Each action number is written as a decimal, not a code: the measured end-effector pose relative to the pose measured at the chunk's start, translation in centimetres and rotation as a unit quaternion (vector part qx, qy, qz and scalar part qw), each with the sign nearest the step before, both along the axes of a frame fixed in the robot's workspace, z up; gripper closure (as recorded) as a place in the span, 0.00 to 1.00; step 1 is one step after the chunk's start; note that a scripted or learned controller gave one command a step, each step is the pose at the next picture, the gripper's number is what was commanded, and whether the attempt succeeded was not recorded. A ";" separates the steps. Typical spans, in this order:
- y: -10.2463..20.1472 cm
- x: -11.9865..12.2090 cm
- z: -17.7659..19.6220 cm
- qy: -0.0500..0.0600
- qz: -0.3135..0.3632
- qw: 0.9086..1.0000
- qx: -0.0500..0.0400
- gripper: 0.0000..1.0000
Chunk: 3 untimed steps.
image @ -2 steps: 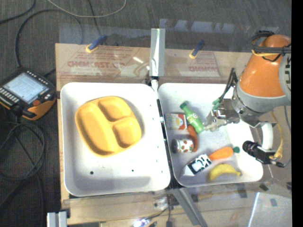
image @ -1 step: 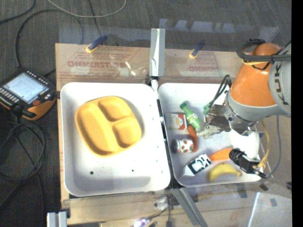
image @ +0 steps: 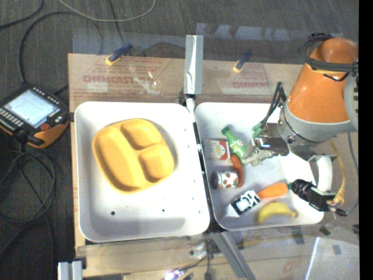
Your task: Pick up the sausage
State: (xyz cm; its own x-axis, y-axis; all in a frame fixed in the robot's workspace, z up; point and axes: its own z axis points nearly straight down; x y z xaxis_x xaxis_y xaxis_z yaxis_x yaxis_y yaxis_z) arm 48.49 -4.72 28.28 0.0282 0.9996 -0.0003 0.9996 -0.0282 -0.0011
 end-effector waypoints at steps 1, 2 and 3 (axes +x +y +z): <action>-2.8 -0.1 1.0 0.001 0.037 0.999 -0.001 1.00; -1.0 0.8 -9.6 0.002 -0.103 0.995 0.000 1.00; 3.3 1.7 -1.1 0.001 -0.080 0.997 -0.001 1.00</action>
State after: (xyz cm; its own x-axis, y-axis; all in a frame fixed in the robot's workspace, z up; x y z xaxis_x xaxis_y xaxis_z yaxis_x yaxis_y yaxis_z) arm 50.16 -1.46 27.17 0.1864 0.9825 -0.0029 0.9825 -0.1864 -0.0024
